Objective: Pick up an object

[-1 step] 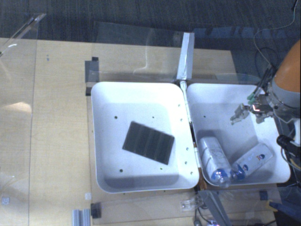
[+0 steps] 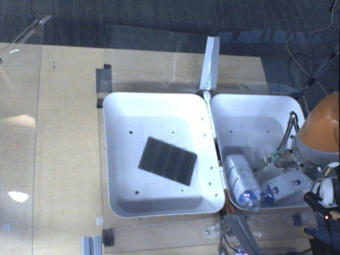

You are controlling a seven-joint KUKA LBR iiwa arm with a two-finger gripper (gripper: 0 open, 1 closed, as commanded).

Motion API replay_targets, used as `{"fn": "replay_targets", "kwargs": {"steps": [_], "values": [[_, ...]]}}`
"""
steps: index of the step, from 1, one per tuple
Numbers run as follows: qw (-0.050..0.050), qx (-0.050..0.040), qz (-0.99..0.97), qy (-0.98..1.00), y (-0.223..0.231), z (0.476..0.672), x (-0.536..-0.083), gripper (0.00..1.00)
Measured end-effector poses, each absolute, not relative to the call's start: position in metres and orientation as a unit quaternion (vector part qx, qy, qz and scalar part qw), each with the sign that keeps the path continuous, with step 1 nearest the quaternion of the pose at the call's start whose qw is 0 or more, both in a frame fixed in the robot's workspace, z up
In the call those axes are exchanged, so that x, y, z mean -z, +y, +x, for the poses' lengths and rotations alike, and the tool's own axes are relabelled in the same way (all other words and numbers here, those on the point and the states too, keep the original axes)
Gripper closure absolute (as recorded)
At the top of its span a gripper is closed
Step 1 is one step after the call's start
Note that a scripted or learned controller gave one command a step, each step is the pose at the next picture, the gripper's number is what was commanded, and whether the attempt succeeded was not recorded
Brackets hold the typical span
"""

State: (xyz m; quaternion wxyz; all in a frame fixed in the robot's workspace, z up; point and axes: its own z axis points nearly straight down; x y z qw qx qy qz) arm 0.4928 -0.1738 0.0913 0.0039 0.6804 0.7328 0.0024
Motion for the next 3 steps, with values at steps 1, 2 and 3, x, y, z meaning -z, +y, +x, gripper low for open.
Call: {"fn": "replay_targets", "kwargs": {"steps": [1, 2, 3], "values": [[0.014, -0.0022, 0.635, 0.773, -0.129, 0.526, -0.092, 0.0], [0.014, -0.0022, 0.635, 0.773, -0.129, 0.526, -0.092, 0.0], [0.003, -0.002, 0.659, 0.752, -0.14, 0.541, -0.238, 0.0]]}}
